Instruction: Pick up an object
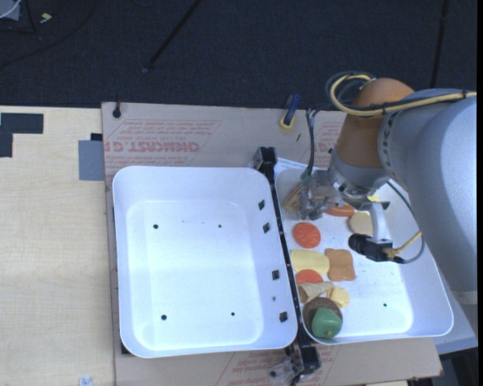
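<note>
- White plastic, two shallow bins side by side on the surface (pixel 48 240); I see the left bin (pixel 195 260) and the right bin (pixel 402 312), the latter holding the small things.
- My grey arm (pixel 435 167) with its orange band (pixel 369 127) reaches in from the right, and its claw (pixel 310 203) is low at the far left corner of the right bin.
- I cannot tell how the claw stands; it is dark and cluttered there.
- Just in front of the claw lies a red disc (pixel 307 234).
- Nearer the camera come a yellow piece (pixel 309 260), a brown toast-like slab (pixel 340 264) beside it, and a second red piece (pixel 309 277).
- At the near left corner sits a green round thing (pixel 327 322), touching a brown piece.
- A cream piece (pixel 360 223) lies by the arm's black cable.
</note>
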Controlling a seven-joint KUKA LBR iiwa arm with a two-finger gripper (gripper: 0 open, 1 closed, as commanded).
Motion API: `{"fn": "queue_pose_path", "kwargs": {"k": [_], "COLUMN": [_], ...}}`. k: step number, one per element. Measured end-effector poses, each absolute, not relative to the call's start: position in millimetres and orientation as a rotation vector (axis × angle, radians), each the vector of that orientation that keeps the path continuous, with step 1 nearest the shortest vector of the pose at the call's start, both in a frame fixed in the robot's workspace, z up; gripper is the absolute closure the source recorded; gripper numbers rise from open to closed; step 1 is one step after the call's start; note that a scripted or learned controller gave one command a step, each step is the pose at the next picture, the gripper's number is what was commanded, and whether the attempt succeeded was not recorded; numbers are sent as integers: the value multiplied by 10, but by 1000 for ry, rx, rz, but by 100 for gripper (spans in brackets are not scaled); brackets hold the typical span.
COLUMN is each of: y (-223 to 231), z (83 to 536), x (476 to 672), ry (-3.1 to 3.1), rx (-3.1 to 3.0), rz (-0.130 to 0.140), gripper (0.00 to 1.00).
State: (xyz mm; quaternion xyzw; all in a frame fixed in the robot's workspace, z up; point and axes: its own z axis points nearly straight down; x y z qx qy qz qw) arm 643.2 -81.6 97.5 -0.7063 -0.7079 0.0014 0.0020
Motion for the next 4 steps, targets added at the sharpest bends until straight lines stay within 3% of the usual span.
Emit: {"fn": "queue_pose_path", "kwargs": {"k": [1,2,3,4], "y": [-1237,-1256,-1239,-1239], "z": [1075,863,882,874], "x": [6435,5684,6467,6435], "ry": [-2220,-2215,-2226,-2222], "rx": [-2222,-2219,-2221,-2218], "rz": [3,6,-3,3], "gripper": [100,100,100,0]}}
